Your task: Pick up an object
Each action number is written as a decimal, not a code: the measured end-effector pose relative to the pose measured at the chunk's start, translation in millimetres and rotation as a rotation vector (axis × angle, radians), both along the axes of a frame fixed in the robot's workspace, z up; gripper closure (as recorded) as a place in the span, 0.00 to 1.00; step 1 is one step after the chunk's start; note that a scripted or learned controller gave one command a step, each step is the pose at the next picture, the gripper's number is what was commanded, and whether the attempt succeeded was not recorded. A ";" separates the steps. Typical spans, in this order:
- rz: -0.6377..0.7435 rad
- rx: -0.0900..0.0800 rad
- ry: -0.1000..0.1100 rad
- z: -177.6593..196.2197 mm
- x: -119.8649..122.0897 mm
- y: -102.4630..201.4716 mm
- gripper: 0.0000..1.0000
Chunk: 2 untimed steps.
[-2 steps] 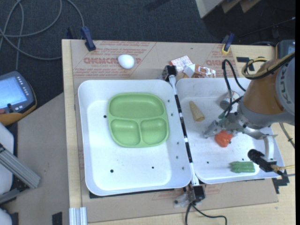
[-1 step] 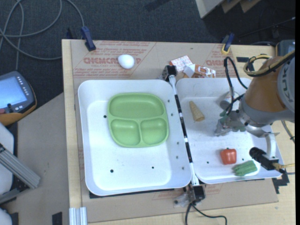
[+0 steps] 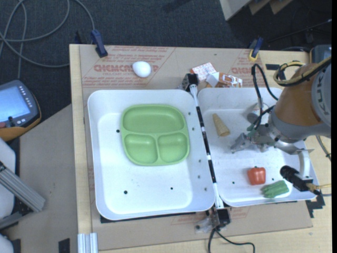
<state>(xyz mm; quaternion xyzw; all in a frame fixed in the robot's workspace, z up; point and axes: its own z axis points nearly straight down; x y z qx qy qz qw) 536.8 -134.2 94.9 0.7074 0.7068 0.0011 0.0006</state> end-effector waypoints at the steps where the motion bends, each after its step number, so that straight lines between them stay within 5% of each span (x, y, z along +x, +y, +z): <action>1: 0.000 0.000 0.005 -9.6 -58.4 -13.7 0.00; 2: 0.000 -0.001 0.000 1.0 -57.0 -13.4 1.00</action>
